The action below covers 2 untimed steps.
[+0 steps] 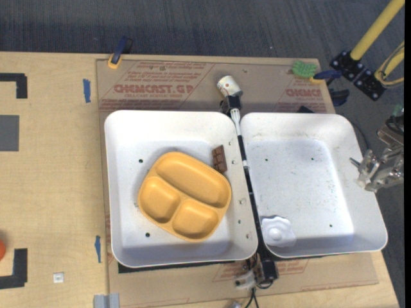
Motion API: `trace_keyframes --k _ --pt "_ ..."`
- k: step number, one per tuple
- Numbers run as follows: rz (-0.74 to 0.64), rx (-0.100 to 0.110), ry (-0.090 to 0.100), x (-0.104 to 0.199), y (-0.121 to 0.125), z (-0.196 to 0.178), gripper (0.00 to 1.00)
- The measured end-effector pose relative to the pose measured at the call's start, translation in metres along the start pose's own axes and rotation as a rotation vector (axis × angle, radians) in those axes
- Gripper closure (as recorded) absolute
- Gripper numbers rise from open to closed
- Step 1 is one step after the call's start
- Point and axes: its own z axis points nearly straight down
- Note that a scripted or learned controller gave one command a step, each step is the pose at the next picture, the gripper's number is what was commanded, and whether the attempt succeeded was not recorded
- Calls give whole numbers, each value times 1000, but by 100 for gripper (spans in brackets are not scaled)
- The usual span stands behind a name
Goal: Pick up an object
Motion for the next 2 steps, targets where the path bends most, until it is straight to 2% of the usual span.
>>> trace_keyframes --k 1,2 --pt "-543 -5 0 -6 -7 47 100" --pt "-939 -3 -1 -35 -40 44 100"
